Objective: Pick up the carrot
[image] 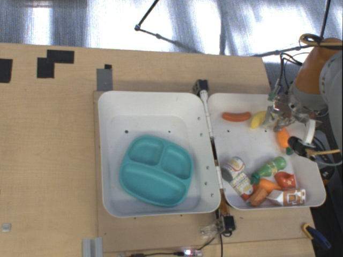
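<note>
A small orange carrot (282, 138) with a green tip lies near the right wall of the right bin (252, 143). My gripper (276, 121) hangs over the bin's upper right part, directly above the carrot's upper end, and partly hides it. I cannot make out whether it touches the carrot.
A red sausage (236, 116) and a yellow piece (258, 119) lie just left of the gripper. A can (237, 175), a green bottle (269, 168), an orange piece (260, 192), a red item (285, 180) and a sachet (289, 197) crowd the bin's front. The left bin holds a teal divided plate (156, 169).
</note>
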